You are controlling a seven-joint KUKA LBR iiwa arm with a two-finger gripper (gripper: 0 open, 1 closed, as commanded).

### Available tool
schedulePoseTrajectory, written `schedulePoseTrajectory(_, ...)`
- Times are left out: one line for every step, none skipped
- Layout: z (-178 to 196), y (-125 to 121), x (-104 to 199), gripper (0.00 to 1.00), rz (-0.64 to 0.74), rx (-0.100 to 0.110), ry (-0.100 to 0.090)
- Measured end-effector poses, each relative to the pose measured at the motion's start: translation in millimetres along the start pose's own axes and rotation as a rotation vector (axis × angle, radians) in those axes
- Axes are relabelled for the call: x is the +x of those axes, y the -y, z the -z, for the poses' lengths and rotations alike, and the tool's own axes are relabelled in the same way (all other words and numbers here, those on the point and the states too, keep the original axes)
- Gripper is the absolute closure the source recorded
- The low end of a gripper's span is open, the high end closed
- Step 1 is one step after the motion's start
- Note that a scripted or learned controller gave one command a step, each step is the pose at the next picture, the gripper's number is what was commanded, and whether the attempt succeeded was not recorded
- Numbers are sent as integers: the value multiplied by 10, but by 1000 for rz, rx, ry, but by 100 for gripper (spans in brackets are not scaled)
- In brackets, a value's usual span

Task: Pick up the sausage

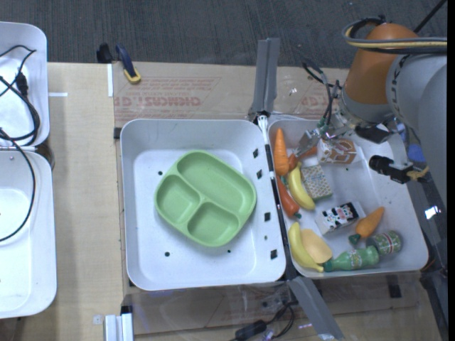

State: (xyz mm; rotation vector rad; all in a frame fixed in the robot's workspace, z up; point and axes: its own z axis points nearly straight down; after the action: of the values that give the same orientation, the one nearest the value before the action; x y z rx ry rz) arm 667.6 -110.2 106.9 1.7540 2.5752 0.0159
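The sausage (288, 197) is a reddish-orange link lying lengthwise along the left wall of the right bin (398, 197), between a carrot (281, 150) and a yellow banana (300, 188). My gripper (314, 141) is down in the bin's far part, up and to the right of the sausage and apart from it. It hangs beside a brown-and-white striped toy (340, 151). The grey arm with its orange band (377, 69) comes in from the upper right.
The right bin also holds a speckled square block (318, 181), a cow-patterned carton (340, 217), a second carrot (370, 222), a second banana (306, 247), a green bottle (354, 260) and a can (387, 244). A green divided plate (206, 199) lies in the left bin (135, 190).
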Motion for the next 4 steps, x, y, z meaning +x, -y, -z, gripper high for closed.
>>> schedulePoseTrajectory(0, -5, 29, 0, 11, 2, 6)
schedulePoseTrajectory(0, -5, 28, 0, 10, 1, 5)
schedulePoseTrajectory(-1, 8, 19, 0, 59, 6, 5)
schedulePoseTrajectory(0, 39, -45, 0, 133, 8, -3)
